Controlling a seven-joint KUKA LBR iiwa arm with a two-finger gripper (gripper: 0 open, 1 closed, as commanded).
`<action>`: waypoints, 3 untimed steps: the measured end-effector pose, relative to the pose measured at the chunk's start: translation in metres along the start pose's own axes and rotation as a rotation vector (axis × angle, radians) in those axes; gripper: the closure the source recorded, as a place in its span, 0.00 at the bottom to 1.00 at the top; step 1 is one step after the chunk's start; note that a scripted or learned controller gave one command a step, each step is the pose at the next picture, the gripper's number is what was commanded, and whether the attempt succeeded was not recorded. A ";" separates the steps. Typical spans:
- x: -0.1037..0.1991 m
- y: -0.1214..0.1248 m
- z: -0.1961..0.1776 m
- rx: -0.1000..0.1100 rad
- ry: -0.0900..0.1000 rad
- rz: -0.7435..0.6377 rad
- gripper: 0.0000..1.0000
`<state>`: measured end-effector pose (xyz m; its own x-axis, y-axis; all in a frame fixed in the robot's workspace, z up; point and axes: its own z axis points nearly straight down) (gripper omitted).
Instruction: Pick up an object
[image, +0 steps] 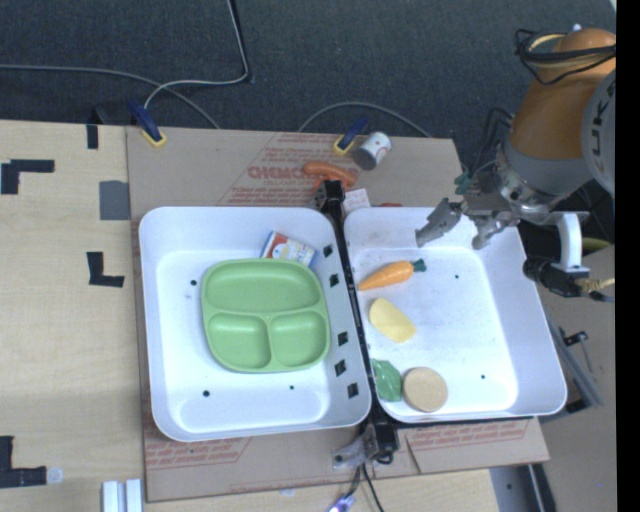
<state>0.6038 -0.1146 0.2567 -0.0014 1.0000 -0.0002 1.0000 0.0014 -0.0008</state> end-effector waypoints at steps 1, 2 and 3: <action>-0.022 0.056 0.163 0.002 0.000 0.001 0.00; -0.001 0.041 0.170 -0.003 -0.003 0.000 0.00; 0.017 0.045 0.171 -0.004 -0.001 -0.001 0.00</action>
<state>0.6486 -0.0977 0.0858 -0.0022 1.0000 -0.0012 1.0000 0.0022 0.0027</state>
